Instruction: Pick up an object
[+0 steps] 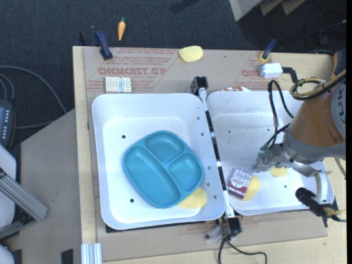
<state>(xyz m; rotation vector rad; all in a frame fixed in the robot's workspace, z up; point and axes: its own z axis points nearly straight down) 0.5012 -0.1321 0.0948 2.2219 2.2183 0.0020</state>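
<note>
Right bin (242,114) holds the gripper (268,161), its opening impossible to judge, near a carton (240,181).

Robot lab: clamped bench (82,147), trailing cables (33,100) (dark carpet floor).

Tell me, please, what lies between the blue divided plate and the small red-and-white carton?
In the camera view, the two bins' adjoining rims run between the blue divided plate and the carton.
</note>
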